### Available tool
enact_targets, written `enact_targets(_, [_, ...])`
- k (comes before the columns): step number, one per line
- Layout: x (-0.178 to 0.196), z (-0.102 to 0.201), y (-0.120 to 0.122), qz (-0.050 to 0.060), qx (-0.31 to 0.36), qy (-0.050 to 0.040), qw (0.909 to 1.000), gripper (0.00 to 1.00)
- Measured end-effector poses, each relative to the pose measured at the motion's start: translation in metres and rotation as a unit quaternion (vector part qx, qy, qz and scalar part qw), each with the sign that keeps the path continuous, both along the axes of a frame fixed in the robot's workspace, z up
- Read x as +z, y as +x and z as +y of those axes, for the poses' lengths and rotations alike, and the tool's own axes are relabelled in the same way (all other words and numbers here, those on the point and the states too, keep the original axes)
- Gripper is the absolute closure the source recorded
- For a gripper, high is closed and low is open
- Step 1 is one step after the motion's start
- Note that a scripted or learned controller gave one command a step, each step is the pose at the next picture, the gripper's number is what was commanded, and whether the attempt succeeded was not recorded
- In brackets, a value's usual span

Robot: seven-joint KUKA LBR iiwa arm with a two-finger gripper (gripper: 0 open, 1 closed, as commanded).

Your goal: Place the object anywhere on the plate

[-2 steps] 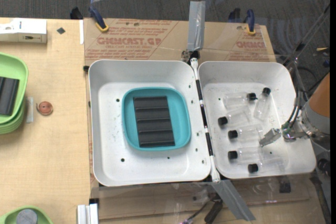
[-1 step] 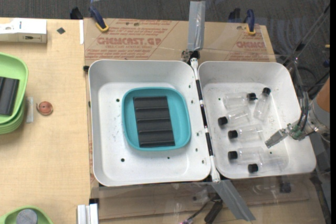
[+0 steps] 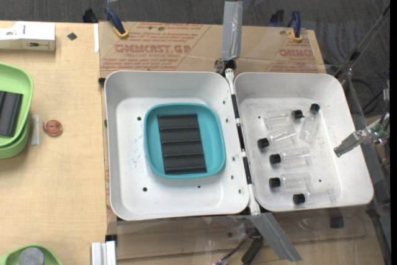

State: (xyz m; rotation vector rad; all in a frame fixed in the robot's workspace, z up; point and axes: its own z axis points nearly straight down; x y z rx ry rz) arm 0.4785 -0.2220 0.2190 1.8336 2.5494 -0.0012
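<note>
Several clear vials with black caps (image 3: 286, 161) lie scattered in the right white bin (image 3: 347, 192). A teal plate (image 3: 152, 133) sits in the middle of the left white bin (image 3: 124, 189), and a dark ribbed block (image 3: 182, 144) covers its centre. At the right bin's right rim, a grey part of my gripper (image 3: 352, 143) reaches in from the view's edge. It hangs over the rim, to the right of the vials and apart from them. No vial shows in it.
A divider (image 3: 239, 133) separates the two bins. Cardboard with clamps (image 3: 118, 28) stands behind them. On the wooden bench to the left are a green tray (image 3: 18, 90), a white box (image 3: 28, 37) and a small brown disc (image 3: 53, 127).
</note>
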Motion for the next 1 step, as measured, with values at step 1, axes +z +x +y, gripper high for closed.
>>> enact_targets(1, [0.1247, -0.0002, 0.005, 0.001, -0.057, -0.0004, 0.9984, 0.0])
